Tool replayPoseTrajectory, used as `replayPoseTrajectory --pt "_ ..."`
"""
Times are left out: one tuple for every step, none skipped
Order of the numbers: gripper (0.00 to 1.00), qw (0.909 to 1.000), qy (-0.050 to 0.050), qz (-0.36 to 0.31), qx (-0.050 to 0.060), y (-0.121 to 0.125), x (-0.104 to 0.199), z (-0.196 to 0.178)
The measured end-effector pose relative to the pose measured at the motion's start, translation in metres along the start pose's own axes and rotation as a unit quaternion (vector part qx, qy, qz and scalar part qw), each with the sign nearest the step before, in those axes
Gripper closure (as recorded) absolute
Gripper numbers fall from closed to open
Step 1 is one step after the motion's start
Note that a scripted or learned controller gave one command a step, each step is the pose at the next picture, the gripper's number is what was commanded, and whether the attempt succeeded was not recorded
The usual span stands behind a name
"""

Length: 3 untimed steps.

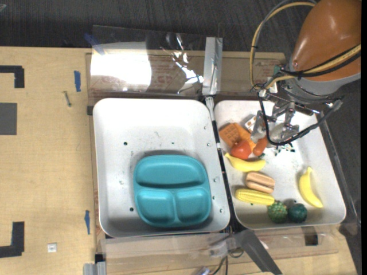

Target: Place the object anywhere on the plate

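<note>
We see the blue plate (171, 189) lying in the left bin (109, 125) while the gripper (274, 132) hangs over the right bin (330, 171) near a carrot (259, 146) and tomato (242, 149), maybe not touching them.

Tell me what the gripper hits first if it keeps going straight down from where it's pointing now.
Probably the right bin floor, or the carrot at its lower left. The gripper points down just right of the carrot, tomato and waffle; depth is unclear from this single view.
</note>
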State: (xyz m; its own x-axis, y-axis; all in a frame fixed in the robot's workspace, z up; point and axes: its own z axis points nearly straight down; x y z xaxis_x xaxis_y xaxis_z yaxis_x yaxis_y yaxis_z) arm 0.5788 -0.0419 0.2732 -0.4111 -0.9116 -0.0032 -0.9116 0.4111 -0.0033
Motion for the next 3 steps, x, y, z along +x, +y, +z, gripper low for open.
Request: replayPoseTrajectory --pt "1.00 0.9958 -0.001 -0.092 -0.001 0.054 -0.036 0.040" --pt "1.00 0.9942 -0.002 -0.108 -0.002 0.149 -0.088 0.050" --pt "0.00 0.9945 -0.001 -0.104 -0.001 0.146 -0.085 0.050"
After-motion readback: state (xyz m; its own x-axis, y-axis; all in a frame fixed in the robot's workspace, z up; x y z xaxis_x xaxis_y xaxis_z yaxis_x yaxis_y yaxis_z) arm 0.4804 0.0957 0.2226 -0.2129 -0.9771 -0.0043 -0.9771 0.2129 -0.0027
